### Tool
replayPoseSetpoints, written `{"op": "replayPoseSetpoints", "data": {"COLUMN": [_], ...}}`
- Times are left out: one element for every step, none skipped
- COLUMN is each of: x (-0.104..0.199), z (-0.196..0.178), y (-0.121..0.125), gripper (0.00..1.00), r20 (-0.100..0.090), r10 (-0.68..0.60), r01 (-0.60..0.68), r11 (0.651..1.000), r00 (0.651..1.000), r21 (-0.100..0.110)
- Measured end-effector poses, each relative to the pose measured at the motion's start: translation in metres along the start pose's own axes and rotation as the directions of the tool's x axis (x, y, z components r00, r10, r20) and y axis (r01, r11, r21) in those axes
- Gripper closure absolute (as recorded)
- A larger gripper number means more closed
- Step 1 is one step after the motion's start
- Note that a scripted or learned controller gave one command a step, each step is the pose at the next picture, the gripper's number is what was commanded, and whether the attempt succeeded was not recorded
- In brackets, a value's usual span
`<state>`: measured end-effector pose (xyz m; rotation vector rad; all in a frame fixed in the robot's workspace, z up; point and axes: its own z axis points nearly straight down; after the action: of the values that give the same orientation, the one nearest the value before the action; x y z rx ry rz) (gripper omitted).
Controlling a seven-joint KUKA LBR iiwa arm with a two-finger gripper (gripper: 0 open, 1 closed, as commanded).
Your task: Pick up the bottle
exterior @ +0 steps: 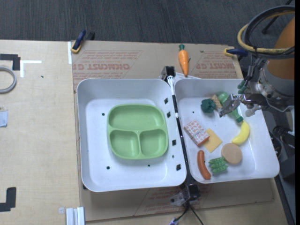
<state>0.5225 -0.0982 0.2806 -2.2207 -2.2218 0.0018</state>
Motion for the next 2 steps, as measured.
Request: {"op": "replayPoseSetpoints", "data": {"x": [-0.0402,-0.0405], "z": [0.125,0.1155], "y": [0.0195,0.0197], "gripper": [0.0,1.0], "r20": [0.0,0.0], "r10": [0.278,0.28], "r01": [-0.278,-0.28], "r11": [0.961,0.96], "r00": [0.961,0.96], "r21": [0.0,0.0]}}
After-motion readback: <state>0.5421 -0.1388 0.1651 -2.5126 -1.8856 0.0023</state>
